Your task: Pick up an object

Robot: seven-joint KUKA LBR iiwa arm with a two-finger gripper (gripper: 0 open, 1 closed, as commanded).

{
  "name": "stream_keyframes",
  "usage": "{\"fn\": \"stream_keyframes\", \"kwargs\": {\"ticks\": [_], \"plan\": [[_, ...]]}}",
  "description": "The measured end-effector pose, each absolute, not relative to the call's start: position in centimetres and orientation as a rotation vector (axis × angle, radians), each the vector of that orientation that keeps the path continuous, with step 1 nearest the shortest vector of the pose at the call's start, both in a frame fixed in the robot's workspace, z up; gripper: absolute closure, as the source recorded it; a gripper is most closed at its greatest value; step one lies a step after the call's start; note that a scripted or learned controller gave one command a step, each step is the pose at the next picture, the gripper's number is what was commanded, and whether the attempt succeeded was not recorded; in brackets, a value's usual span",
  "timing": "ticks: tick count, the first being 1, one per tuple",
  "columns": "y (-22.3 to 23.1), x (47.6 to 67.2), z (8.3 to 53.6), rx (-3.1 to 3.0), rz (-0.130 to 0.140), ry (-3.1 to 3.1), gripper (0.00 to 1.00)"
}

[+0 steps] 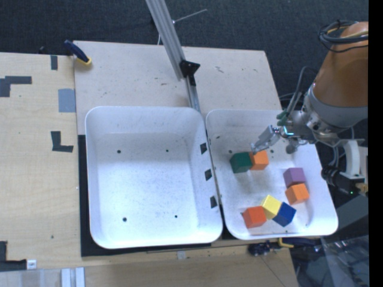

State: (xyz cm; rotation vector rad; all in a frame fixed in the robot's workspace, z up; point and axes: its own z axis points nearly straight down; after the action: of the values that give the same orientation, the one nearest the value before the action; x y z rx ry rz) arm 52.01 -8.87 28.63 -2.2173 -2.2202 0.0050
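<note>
Orange cube (260,159) beside pincer (264,140), mid right bin (317,220), off walls

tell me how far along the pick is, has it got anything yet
Done: the gripper has reached into the right bin, just above the orange cube beside the green cube. In hand: nothing visibly between its fingers. Left: grasp and lift; all the cubes sit in the bin.
</note>
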Motion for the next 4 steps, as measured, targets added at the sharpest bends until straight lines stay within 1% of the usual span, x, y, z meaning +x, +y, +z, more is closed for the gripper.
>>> {"fn": "stream_keyframes", "kwargs": {"ticks": [1,2,3,4], "plan": [[-8.9,52.1,28.8,-2.219,0.001,-2.223,0.0],[-8.4,52.8,23.9,-2.217,0.007,-2.22,0.0],[-7.5,53.0,18.9,-2.216,0.008,-2.219,0.0],[-7.4,52.8,13.5,-2.216,0.009,-2.218,0.0]]}}
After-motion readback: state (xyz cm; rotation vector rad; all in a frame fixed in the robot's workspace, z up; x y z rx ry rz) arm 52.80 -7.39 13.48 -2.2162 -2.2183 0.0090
